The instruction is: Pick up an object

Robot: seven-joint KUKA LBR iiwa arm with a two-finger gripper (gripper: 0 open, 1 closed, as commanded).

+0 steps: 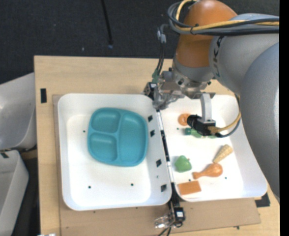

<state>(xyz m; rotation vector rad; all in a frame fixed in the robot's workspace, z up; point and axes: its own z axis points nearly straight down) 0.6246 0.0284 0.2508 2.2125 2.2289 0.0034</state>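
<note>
Jaws (can't tell if apart) at far end of mid rim point(162, 141); teal tray point(117, 136) in white bin point(73, 181).

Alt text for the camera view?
Robot arm reaches in from the right, its claw over the far end of the divide between two white bins. Left bin holds a teal divided plate; right bin holds small green, tan and orange pieces.
</note>
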